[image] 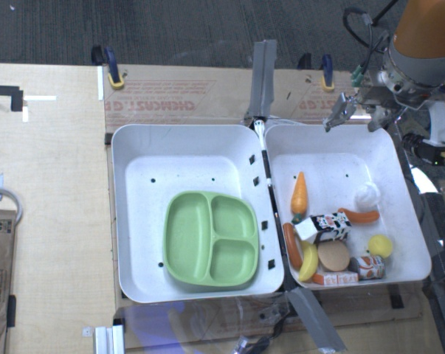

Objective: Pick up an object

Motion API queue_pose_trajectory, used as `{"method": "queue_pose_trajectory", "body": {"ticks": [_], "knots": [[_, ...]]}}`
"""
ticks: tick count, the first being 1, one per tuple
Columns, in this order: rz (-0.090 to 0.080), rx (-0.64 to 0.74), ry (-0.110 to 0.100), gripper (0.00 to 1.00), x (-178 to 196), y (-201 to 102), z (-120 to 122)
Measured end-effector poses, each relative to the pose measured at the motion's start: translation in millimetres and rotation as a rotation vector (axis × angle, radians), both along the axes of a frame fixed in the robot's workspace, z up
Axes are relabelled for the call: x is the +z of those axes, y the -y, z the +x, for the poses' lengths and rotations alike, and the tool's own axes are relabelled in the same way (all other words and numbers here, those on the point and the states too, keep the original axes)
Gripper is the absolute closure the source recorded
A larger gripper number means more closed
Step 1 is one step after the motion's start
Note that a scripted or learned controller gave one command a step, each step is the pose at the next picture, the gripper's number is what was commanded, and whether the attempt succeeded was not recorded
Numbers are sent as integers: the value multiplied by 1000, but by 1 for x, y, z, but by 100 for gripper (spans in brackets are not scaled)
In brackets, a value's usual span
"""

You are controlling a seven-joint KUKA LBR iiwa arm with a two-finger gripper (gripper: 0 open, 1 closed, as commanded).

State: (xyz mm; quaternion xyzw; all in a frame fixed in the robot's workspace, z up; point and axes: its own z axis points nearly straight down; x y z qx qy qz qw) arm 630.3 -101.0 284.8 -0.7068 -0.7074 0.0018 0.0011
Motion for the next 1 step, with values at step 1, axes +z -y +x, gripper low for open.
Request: {"method": "queue_pose_trajectory", "body": {"ticks": [1], "knots": [[0,8,-1,0,-96,-51,-38]]}}
